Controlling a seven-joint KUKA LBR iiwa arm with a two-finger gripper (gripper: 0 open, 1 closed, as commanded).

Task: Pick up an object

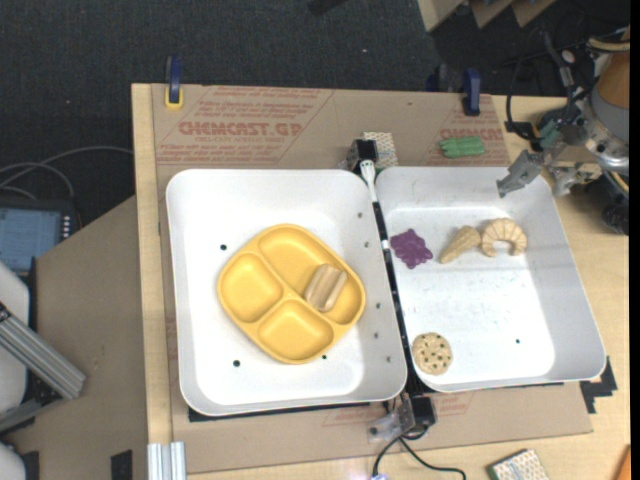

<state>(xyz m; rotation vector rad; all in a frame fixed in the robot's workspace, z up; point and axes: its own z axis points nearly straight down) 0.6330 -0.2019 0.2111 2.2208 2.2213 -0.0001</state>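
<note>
Your gripper (518, 180) sits at the far right corner of the right bin (520, 358), just over its rim, w/ the arm coming in from the right. Can't tell from this angle whether it's spread or closed; nothing visible in it.

Things you could pick, all in the right bin: croissant (503, 236) is closest, a bit toward you from the gripper and apart from it. Touching its left end is a cone-shaped pastry (460, 244). Further left, near the divider btw the bins, a purple grape bunch (410, 248). Cookie (432, 352) lies at the near left corner, well apart from the gripper.

Left bin (200, 368) holds a yellow divided plate (288, 292) w/ a bread roll (324, 287) in its right compartment. A green object (462, 148) lies on the tabletop (260, 128) beyond the right bin.
</note>
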